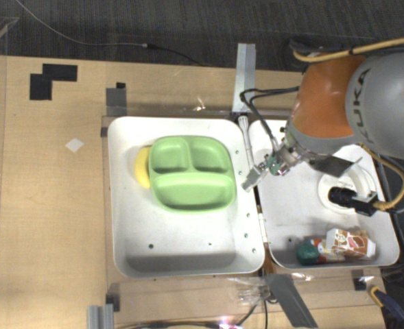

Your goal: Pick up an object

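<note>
A green divided plate (190, 172) lies in the left bin (181, 252), toward its back. A yellow object (141, 168) pokes out from under the plate's left edge. In the right bin (291, 211) a small bottle (337, 245) with a green cap and an orange-and-white label lies on its side along the front wall. My gripper (252, 179) hangs over the divide between the two bins, just right of the plate's right rim. Nothing shows between its tips.
A white round dish (358, 177) sits at the right side of the right bin, partly hidden by my arm (332, 101). The wooden bench (44, 204) stretches to the left of the bins. A metal post (245, 74) stands behind them.
</note>
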